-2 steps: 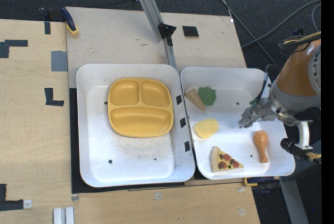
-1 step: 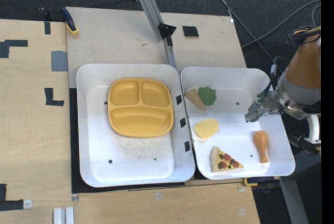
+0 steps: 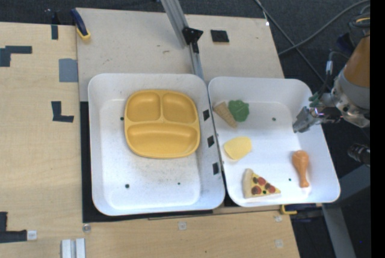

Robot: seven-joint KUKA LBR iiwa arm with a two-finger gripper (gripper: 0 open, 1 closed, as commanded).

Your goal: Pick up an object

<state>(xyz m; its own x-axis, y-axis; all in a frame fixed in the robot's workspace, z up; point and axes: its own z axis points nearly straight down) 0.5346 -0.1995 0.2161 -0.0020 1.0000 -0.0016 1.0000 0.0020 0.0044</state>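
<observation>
Two shallow white bins are borne side by side on the bench (image 3: 36, 148) — the left bin (image 3: 99, 148), the right bin (image 3: 274, 89) — touching.

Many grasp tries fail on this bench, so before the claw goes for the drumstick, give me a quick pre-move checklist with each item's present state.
1. Drumstick lies apart from the other toys in the right bin: ok.
2. Claw is above the drumstick's bin, near its right wall: ok.
3. Nothing is held by the claw: cannot tell.
4. Drumstick has room from the bin's right rim: not ok, it lies close.
5. Pizza slice is out of the descent path: ok.
</observation>
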